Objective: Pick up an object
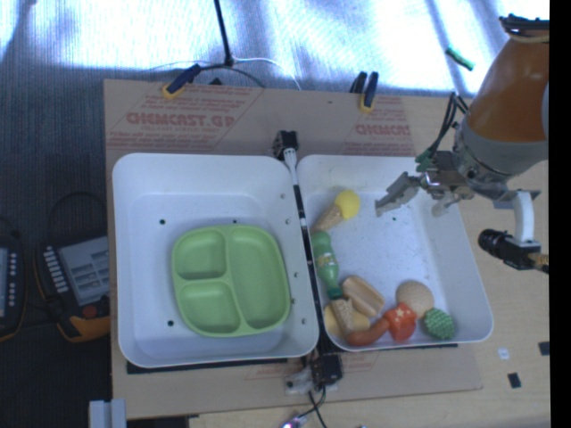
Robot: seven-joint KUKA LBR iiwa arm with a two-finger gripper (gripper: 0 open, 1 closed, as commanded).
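- Cardboard sheeting covered the surface (178, 119), held by clamps along its far edge, and bore two shallow white bins side by side.
- Left bin (143, 185) held a green divided plate (230, 279).
- Right bin (464, 266) held the candidate objects: a yellow lemon-like piece (347, 204) near the far wall, a green vegetable piece (326, 264) along the centre divider, and a cluster at the near edge comprising a hot-dog bun (361, 292), a red pepper piece (401, 321), a beige egg-like piece (414, 296) and a green textured ball (437, 324).
- Pincer (417, 194) hung over the far part of the right bin, fingers spread, with nothing between them.
- Task status: no object had been lifted; all pieces lay in the bin. Selection, descent, closure and lift appeared outstanding.
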